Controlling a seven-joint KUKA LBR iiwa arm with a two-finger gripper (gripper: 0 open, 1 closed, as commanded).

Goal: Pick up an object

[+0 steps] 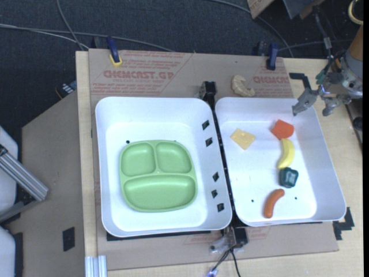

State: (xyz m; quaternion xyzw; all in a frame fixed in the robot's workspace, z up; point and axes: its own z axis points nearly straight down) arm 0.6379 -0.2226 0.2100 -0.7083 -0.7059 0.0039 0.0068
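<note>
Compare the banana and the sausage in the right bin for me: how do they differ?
The banana is yellow; the sausage is orange-red. The banana lies higher in the view, just below the red-orange block, while the sausage lies nearest the right bin's lower rim. The banana runs nearly vertical in the image; the sausage is tilted diagonally. Both are small, curved, elongated toys lying flat, apart from the end effector.

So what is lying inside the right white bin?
Inside the right bin: a cheese wedge, an orange-red block, a banana, a dark teal object and a sausage. Nothing visibly covers another.
</note>
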